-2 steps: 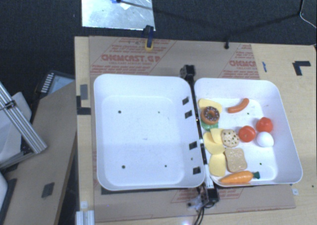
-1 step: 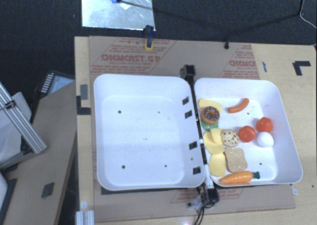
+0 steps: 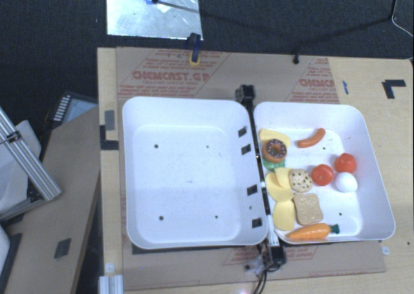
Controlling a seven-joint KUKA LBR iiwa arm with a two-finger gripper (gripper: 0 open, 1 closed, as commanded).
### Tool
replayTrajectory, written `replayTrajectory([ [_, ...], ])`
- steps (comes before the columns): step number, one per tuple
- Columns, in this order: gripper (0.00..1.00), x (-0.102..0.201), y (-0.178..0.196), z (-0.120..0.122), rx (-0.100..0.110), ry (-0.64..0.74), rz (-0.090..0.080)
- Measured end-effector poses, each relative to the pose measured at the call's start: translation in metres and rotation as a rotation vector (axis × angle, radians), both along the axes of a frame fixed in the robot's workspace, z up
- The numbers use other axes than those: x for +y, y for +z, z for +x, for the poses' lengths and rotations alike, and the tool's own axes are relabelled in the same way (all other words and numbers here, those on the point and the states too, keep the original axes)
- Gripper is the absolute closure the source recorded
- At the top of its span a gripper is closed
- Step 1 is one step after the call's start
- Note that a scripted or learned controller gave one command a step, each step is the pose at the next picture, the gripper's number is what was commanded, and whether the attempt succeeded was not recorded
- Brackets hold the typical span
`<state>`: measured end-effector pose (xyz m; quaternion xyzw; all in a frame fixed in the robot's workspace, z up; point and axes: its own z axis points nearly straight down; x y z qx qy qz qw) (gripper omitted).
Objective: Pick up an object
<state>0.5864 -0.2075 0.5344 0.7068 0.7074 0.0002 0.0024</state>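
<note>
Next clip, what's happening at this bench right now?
Nothing is being handled at this moment. The toy food sits untouched in the right bin: a doughnut, a sausage, two tomatoes, a white egg, a cookie, a slice of bread, a carrot along the near wall, and some yellow pieces. The left bin sits alongside. The pick has not begun.

toy food in right bin, left bin seemingly bare
</note>
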Motion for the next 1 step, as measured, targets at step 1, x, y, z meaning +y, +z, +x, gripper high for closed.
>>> replayTrajectory([
  [1,1.0,0.0011,0.001,-0.0303,0.002,0.0,0.002],
])
